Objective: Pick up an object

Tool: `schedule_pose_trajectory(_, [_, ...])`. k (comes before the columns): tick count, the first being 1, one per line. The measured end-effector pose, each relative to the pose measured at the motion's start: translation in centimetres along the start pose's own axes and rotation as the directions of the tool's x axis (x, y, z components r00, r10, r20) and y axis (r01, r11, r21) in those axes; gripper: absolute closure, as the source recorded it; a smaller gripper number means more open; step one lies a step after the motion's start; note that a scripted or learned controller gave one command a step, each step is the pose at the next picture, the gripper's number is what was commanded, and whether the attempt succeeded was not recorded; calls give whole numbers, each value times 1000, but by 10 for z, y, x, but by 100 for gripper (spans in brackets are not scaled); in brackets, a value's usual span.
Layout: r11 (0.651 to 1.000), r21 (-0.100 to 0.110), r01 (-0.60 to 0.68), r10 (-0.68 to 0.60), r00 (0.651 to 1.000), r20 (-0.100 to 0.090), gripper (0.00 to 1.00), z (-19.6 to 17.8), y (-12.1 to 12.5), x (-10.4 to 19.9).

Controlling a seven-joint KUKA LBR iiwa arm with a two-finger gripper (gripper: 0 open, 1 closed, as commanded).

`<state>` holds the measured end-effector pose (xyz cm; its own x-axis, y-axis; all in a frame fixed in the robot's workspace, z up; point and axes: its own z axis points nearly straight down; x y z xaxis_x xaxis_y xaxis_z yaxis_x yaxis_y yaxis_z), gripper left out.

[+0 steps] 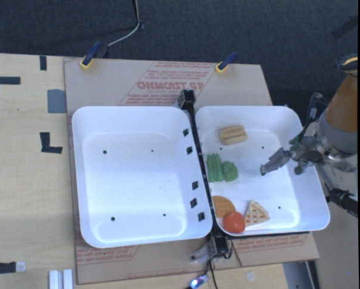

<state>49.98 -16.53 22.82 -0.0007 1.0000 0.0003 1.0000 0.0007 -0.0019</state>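
Observation:
The right bin holds several toy foods. A tan bread roll lies near its back. A green leafy piece sits against the left wall. An orange round piece, a red tomato and a waffle wedge cluster at the front. My gripper hangs over the right side of this bin, open, with nothing between its fingers. It is to the right of the green piece and apart from every object.
The left bin sits beside the right one, with a black divider clip strip between them. Both rest on a cardboard sheet held by yellow and blue clamps. A cable runs at the back.

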Motion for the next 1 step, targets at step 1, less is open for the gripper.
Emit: schedule_pose_trajectory(1, [1000,-10,7,-7,1000,2,0,-41,91,32])
